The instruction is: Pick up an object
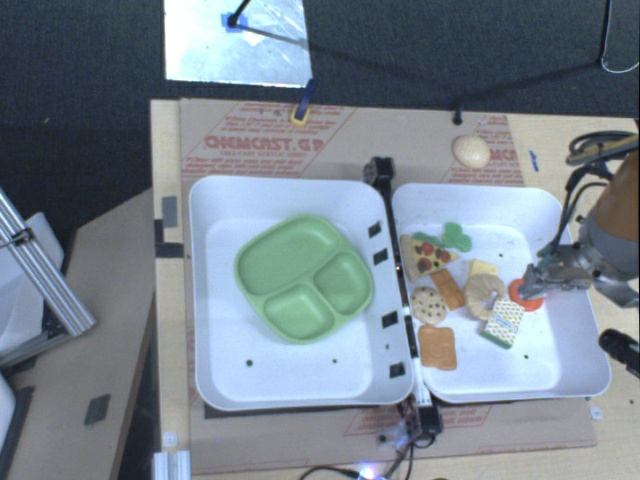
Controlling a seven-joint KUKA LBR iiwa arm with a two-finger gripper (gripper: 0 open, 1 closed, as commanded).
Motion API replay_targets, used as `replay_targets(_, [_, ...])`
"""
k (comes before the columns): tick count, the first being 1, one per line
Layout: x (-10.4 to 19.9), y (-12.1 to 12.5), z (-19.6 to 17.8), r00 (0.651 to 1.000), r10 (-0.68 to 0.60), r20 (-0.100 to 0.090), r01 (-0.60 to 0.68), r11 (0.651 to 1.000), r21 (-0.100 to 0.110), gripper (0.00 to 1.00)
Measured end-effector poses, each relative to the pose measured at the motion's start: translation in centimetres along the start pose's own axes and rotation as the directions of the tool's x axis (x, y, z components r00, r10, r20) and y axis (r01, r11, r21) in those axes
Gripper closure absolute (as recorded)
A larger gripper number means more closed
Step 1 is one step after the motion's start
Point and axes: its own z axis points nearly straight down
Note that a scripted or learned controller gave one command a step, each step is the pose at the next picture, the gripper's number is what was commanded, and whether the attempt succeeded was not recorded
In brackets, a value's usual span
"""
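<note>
Camera view: tool (535,280) low over red piece (527,296).

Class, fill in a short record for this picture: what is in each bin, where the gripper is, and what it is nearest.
left bin: green divided plate
right bin: toy foods, among them a pizza slice, a cookie and a red piece
gripper: low over the right bin, at the red piece
outside the bins: pale round thing on the bench
</note>
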Motion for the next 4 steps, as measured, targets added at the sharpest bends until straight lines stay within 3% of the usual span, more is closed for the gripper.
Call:
replay_targets(1, [-0.1, 0.2, -5.4, 1.000, 0.000, 0.000, 0.000, 1.000, 0.000, 1.00])
replay_targets(4, [12.8, 7.7, -6.9, 1.000, -0.006, -0.004, 0.006, 1.000, 0.004, 1.00])
